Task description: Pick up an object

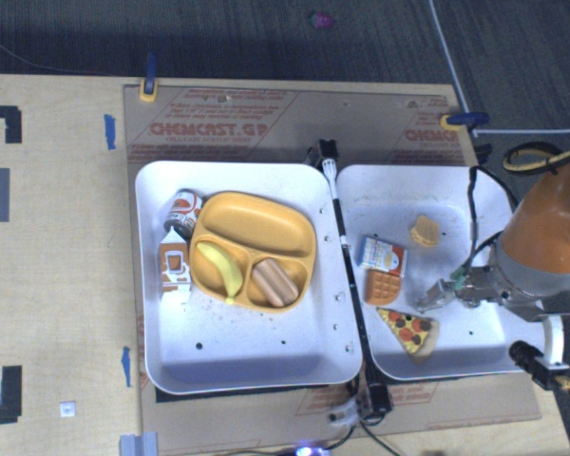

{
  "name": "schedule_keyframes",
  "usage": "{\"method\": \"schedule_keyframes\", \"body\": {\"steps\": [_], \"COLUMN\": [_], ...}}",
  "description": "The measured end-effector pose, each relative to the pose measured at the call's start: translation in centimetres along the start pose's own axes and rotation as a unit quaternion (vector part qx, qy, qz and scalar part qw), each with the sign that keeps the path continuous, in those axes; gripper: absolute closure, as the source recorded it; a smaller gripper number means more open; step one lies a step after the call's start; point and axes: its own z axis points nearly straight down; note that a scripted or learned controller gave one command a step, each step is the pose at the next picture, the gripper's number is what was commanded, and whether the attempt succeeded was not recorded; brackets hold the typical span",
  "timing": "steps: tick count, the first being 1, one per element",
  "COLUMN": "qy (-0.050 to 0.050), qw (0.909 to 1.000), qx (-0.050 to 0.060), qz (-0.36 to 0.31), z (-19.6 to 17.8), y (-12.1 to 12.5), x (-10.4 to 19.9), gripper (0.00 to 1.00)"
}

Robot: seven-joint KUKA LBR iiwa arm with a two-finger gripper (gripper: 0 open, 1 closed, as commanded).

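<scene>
My gripper (435, 296) hangs low in the right bin (475, 354), coming in from the right under the arm's orange band (547, 226). A pizza slice (408, 330) lies just below and left of its tip. A brown waffle (383, 286) lies to its left, overlapped at the top by a small white snack packet (381, 253). A tan bread piece (425, 230) rests further back. I see nothing held at the gripper's tip.
The left bin (256, 359) holds a yellow divided plate (255, 221) with a banana (223, 270) and a hot dog (275, 282). A can (182, 213) and a small carton (175, 262) lie beside the plate. A black clip (327, 152) sits between the bins.
</scene>
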Motion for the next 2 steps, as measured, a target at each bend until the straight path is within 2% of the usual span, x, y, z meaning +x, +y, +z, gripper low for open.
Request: {"method": "schedule_keyframes", "body": {"steps": [1, 2], "qy": [-0.006, -0.005], "qw": [1.0, 1.0], "qx": [-0.004, -0.004], "qz": [0.002, 0.002], "z": [-1.13, -1.12], "y": [0.16, 0.14], "x": [-0.45, -0.44], "gripper": [1.0, 0.0]}}
